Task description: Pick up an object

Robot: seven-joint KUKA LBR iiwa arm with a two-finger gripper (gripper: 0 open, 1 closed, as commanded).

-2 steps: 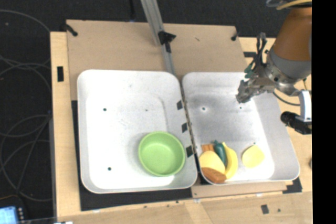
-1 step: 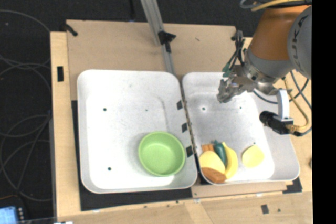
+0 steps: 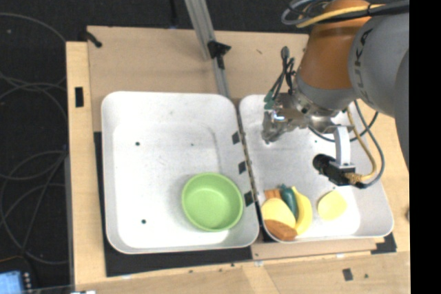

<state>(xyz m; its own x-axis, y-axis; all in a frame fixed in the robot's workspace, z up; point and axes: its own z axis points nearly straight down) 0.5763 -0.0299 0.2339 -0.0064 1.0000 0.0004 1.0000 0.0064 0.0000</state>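
Note:
My gripper [image 3: 273, 129] hangs over the upper left part of the right bin [image 3: 303, 155], below the orange wrist band. Nothing shows between its fingers. At that bin's front left corner lies a cluster of toys: a yellow banana [image 3: 302, 211], a green piece [image 3: 289, 202] and an orange-brown piece [image 3: 279, 225]. A pale yellow lemon-like piece [image 3: 331, 204] rests to their right. A green bowl [image 3: 211, 200] sits in the front right part of the left bin [image 3: 151, 148]. The gripper is well above and behind the toy cluster, apart from it.
A black cable fitting [image 3: 331, 167] from the arm hangs over the right bin's middle. A grey metal pole [image 3: 196, 3] slants up from the divider between the bins. The wooden bench [image 3: 138, 58] surrounds both bins.

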